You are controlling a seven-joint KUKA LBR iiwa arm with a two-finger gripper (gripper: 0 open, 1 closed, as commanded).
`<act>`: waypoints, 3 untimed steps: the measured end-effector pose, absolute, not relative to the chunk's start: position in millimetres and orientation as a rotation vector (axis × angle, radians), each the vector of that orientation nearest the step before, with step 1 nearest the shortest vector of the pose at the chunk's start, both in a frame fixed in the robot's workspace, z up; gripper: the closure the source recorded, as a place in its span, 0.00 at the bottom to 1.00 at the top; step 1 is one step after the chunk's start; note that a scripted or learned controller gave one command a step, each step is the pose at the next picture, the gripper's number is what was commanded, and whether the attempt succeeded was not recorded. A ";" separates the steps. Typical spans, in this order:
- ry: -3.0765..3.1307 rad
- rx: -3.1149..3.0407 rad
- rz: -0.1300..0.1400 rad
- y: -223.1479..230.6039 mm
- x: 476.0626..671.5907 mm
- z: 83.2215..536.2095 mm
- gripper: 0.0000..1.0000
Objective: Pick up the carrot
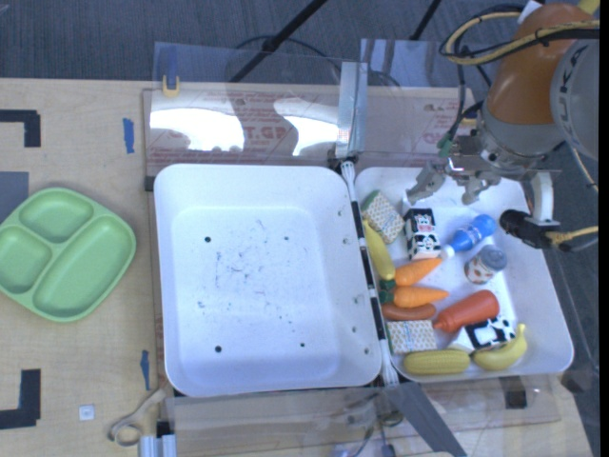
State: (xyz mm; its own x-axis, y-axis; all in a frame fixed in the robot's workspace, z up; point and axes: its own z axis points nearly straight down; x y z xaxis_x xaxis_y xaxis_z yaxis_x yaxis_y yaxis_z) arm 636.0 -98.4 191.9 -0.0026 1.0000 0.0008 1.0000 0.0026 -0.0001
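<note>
Hovering above the far end of the right bin [547, 284], the gripper [447, 185] has its two fingers spread apart with nothing between them, one fingertip [422, 189] reaching toward the small black-and-white carton [421, 233] that stands just below it. The carrot [417, 272] lies on its side in that same bin, just beneath the carton, and a second orange carrot [419, 296] lies right alongside it on the near side. Pressed against the bin's left wall is a yellow banana [378, 249], with a checked cracker [383, 217] at its far end. To the carrot's right sit a blue bottle [470, 233] and a small round grey piece [483, 265]. Nearer the front edge are a reddish-orange pepper-like piece [466, 310], a corn cob [436, 361] and another banana [502, 352]. Left of all this, the other white bin [257, 350] shows faint scribbles on its floor, and a green divided plate [62, 252] rests on the wooden bench [76, 369] beyond it.
</note>
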 end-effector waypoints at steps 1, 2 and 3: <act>-2.339 -2.097 -0.001 -91.3 588.4 124.8 0.00; -2.713 -1.610 -0.010 -107.1 551.0 90.9 0.00; -2.736 -1.547 -0.003 -88.7 510.4 184.6 0.00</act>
